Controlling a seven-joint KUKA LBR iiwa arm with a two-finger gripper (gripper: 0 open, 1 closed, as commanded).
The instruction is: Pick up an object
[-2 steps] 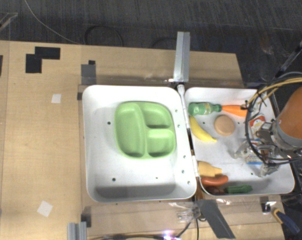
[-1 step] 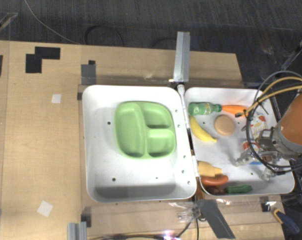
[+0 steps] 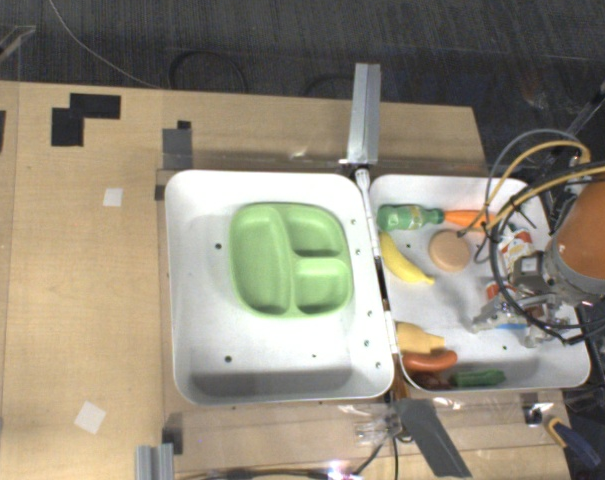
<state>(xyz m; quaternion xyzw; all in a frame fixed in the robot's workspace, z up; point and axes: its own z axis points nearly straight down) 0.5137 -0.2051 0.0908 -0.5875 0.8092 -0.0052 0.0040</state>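
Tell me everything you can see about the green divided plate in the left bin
The green divided plate is a pale green, rounded-square dish that looks like matte plastic. Raised ridges split it into three compartments: one long section on its left and two smaller ones stacked on its right. It lies flat, right way up, slightly above the middle of the left bin, resting on the white floor. Its compartments hold nothing, and nothing else touches it.
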